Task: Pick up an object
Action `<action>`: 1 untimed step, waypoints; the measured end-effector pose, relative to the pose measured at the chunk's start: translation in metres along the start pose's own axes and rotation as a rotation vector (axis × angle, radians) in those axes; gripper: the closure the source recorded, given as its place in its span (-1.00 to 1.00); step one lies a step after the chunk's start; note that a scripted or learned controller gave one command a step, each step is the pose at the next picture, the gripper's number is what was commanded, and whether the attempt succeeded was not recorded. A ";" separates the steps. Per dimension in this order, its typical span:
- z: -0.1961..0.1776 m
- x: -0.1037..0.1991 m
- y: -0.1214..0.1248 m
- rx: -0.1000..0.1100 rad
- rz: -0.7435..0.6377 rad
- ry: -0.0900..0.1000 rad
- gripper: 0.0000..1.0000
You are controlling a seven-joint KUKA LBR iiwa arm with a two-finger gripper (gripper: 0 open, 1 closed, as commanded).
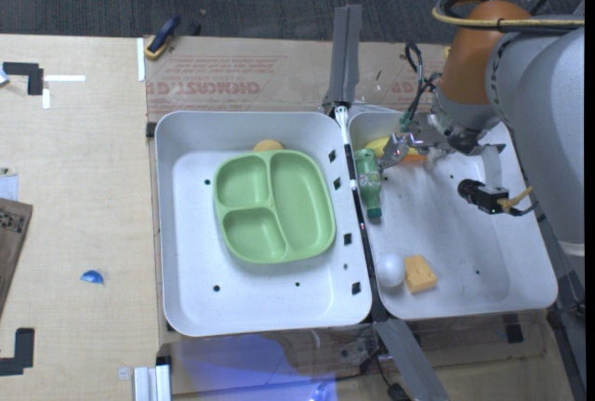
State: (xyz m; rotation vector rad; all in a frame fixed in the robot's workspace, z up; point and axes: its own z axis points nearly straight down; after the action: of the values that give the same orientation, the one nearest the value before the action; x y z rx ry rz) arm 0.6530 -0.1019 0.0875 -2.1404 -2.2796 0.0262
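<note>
1. The gripper [402, 146] sits low in the far left corner of the right bin [483, 287], just above a yellow object [376, 145]; whether it is open or closed cannot be made out.
2. A green bottle [370, 185] lies along that bin's left wall.
3. A white ball [390, 270] and a yellow sponge [420, 274] rest near the front.
4. The left bin [186, 287] holds a green divided plate [275, 205].

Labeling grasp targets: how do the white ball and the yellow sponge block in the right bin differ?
The white ball is round and smooth; the yellow sponge block is boxy with flat faces. The ball lies nearer the divider between the bins, the block just on its far side. Both are small and sit at the right bin's near end.
</note>
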 end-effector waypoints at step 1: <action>-0.102 0.041 0.006 -0.018 0.015 -0.001 -1.00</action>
State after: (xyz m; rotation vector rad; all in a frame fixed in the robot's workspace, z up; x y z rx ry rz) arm 0.6591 -0.0604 0.1893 -2.1666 -2.2733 0.0065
